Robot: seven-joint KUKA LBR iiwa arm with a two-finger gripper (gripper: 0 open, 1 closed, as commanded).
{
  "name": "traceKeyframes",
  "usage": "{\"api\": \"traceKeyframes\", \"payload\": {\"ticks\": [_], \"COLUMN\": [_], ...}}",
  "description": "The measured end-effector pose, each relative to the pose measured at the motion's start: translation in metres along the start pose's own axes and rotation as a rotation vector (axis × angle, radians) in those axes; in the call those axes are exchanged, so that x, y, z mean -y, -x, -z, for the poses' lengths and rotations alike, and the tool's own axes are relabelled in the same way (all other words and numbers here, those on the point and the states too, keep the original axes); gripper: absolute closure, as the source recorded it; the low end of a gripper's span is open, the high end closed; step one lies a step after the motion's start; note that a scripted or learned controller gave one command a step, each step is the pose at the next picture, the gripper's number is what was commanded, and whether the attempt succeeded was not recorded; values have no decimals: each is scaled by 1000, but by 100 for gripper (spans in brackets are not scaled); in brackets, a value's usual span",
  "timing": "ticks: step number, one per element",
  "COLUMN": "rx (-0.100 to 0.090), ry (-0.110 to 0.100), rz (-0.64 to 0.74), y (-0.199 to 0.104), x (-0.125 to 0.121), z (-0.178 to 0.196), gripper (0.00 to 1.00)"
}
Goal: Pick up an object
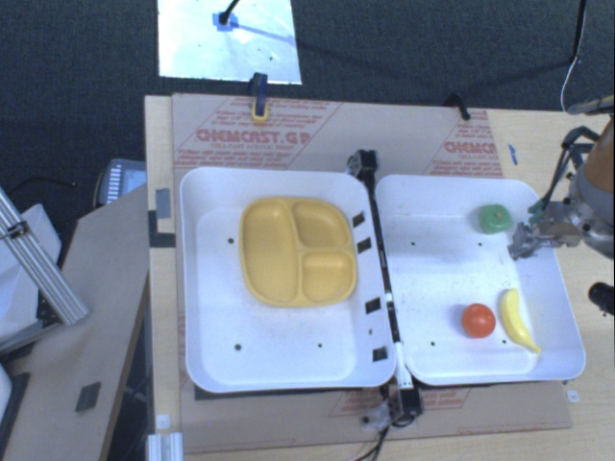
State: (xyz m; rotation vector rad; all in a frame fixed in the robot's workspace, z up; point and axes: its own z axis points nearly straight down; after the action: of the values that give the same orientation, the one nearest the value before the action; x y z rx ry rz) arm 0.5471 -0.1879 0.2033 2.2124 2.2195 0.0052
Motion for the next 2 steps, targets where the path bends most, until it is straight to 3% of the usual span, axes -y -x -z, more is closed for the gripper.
{"api": "traceKeyframes", "payload": {"ticks": [1, 2], "rx": [0, -4], "ry": [0, -5], "rz": [1, 7], "y": [1, -59], "x": [-2, -14], "z": [54, 49], "gripper": [100, 100]}}
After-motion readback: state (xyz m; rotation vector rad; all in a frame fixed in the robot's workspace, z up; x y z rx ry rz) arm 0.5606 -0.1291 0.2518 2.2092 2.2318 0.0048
